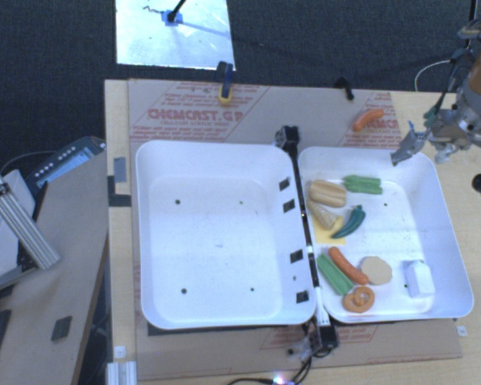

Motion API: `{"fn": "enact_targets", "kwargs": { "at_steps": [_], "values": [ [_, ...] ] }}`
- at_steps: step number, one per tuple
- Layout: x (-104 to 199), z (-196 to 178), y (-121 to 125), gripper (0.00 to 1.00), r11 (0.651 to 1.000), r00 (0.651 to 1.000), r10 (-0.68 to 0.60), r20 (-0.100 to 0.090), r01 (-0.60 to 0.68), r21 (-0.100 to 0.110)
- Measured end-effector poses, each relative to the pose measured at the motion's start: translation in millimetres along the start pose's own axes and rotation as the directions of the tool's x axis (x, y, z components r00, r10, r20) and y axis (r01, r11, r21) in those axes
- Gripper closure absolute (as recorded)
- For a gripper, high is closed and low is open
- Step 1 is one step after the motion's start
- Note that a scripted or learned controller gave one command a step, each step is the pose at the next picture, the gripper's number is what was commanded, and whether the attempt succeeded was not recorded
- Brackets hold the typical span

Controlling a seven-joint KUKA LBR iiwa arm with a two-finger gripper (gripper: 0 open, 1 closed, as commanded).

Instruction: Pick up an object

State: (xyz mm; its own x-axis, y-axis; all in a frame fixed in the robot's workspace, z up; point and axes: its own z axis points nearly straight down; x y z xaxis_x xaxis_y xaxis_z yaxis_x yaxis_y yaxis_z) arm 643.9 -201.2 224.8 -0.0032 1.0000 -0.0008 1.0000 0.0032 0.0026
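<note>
Right bin (445, 215), contents as I read them from my station: bread roll (327, 192), smooth tan oval, far-left; I judge it light, rigid, and best taken across its short width. Just right of it, green ridged vegetable (362, 184), stubby and stiff-looking. Near the roll: pale yellow wedge (324, 217) and dark green pepper (351, 221), curved, likely slippery. Nearer still: orange carrot (347, 265) lying against a green pod (332, 273); tomato slice (358, 298), flat, hard to grasp; tan round slice (377, 270); white block (418, 278), square-edged, an easy hold. All appear plastic toys.

Left bin (216, 231): bare white floor.

Gripper (424, 142): hovering above the right bin's far-right corner, fingers apart, holding nothing.

Orange item (369, 119) lies on the bench beyond the bins.
</note>
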Motion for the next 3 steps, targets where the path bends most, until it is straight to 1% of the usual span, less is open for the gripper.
{"fn": "enact_targets", "kwargs": {
  "at_steps": [1, 2, 3],
  "values": [
    [-4, 148, -1, 0.0, 1.0, 1.0, 0.001, -0.003, -0.001, 0.01],
    [42, 140, -50, 0.0, 1.0, 1.0, 0.001, -0.003, -0.001, 0.006],
    [39, 129, -47, 1.0, 1.0, 1.0, 0.001, 0.0, -0.001, -0.002]
  ]
}}
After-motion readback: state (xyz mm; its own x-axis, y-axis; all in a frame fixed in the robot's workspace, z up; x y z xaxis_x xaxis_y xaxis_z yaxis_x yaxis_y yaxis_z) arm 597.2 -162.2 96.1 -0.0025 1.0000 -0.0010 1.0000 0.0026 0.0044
